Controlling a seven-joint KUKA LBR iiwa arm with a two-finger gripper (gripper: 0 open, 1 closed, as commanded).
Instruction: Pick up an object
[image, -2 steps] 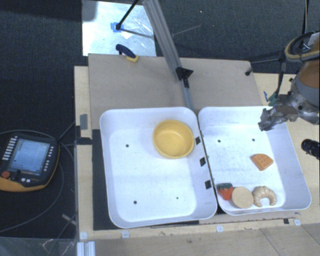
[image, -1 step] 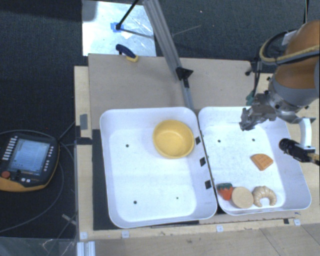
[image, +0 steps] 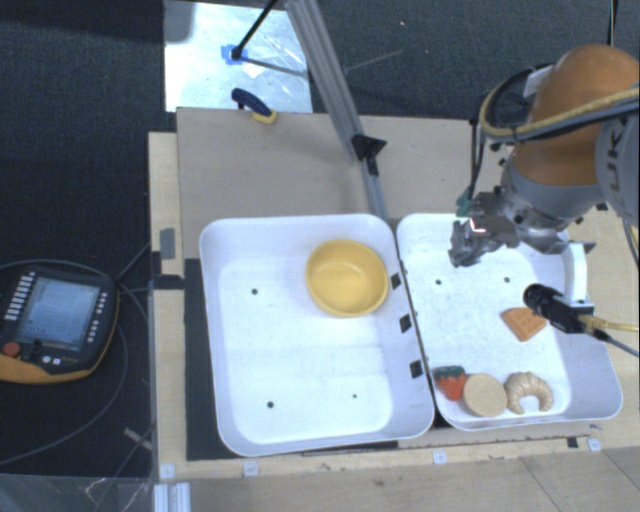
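Observation:
My gripper (image: 466, 247) hangs over the back of the right bin (image: 455, 310), above bare bin floor, with nothing seen between its fingers. An orange cracker-like piece (image: 521, 323) lies right of the bin's middle, partly behind a black part of the arm. Along the front edge sit a red and green toy (image: 450, 380), a round tan biscuit (image: 484, 394) and a small croissant (image: 530, 391). In the left bin (image: 260, 350) a yellow bowl (image: 346, 277) stands near the back right corner.
A grey pole (image: 340, 95) slants over the bench behind the bins. A teach pendant (image: 55, 320) lies on the floor at the left. A yellow and blue clamp (image: 253, 103) sits at the bench's back edge.

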